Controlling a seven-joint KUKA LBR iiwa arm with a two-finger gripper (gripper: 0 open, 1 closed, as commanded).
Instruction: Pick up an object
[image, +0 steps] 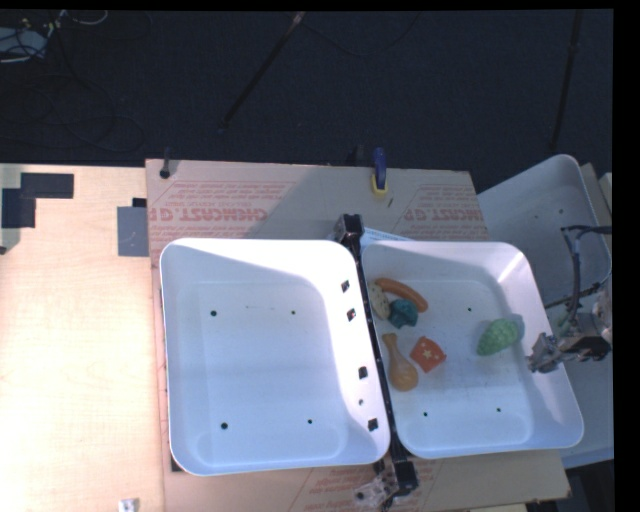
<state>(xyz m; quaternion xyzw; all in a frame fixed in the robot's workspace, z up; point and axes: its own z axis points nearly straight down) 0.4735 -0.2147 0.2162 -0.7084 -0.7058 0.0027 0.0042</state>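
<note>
Several small objects lie in the right bin (545, 400); the green lump (500, 335) sits nearest the gripper (548, 355), just to its left, almost touching. Gripper hangs at that bin's right rim; its opening and any hold cannot be told. Remaining toys cluster by the divider, well apart.
</note>
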